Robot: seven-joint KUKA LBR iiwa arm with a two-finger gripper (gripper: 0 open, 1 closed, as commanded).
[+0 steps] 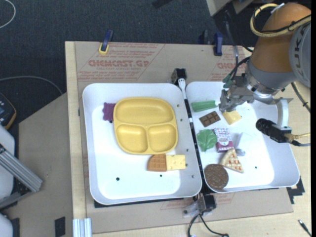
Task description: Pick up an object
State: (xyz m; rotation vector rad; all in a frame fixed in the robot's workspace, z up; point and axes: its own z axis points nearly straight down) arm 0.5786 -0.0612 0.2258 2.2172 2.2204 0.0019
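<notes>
Reaching in from the right, the grey arm with its orange band [279, 31] hangs over the upper part of the right shallow white plastic bin [276, 177], and its two-finger gripper [228, 102] sits low at the bin's upper middle; finger state cannot be told from this angle, and no object is visibly held. Left shallow white plastic bin [98, 172] lies beside the right one, the two rims touching along the centre. Largest item: yellow three-compartment plastic tray [145, 124], roughly centred in the left bin. A purple toy piece [108, 111] touches the tray's left edge. Just below the tray, an orange-brown waffle square [157, 162] and a pale yellow cheese-like square [176, 162] lie side by side, touching. Right bin, by size: round dark-brown cookie [216, 176] at the lower left corner; green leafy toy piece [207, 139] near the left wall; flat green strip [203, 105] at upper left, just beside the gripper; pizza-like wedge with red spots [232, 160] above the cookie; small pink-and-white packet [223, 138] touching the leafy piece; dark brown chocolate-bar tile [210, 118] below the strip; small pale yellow block [232, 116] directly under the gripper, contact unclear.
</notes>
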